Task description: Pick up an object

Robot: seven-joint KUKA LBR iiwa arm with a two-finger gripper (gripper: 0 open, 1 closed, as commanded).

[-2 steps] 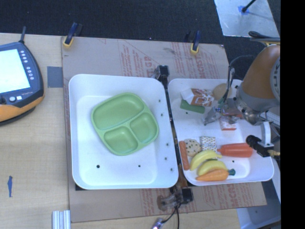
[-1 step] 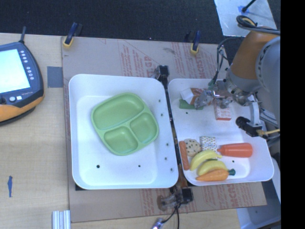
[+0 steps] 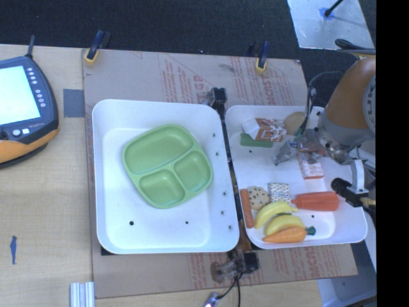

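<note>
The jaws (image 3: 286,153), whose opening I cannot tell, hang low in the right bin (image 3: 348,234), just beside the red-and-white packet (image 3: 311,169) and below the carton (image 3: 268,130).

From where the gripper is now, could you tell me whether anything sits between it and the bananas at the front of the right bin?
Yes. The gripper hangs over the back of the right bin; the small patterned packet lies between it and the bananas.
</note>
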